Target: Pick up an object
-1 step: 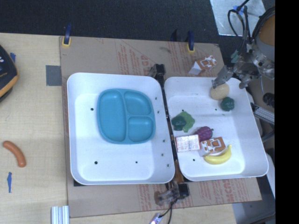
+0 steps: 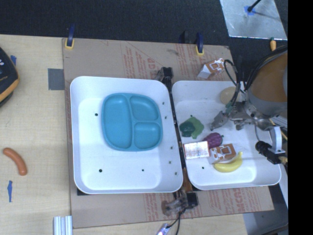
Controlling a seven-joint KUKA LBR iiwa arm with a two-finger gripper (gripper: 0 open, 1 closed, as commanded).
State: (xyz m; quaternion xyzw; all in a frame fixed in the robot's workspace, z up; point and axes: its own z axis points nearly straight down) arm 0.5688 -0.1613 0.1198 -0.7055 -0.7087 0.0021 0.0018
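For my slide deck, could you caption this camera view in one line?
Gripper poised in the right bin above a purple object, beside a banana; blue tray in the left bin.

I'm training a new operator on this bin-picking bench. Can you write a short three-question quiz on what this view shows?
1. True or false: the blue divided plate lies in the left bin.
2. Which item lies against the banana? A) green toy B) small brown-and-white carton C) sausage
3. Fill in: the sausage lies on the ____, outside both bins.

Key: 1 true; 2 B, the carton; 3 bench.
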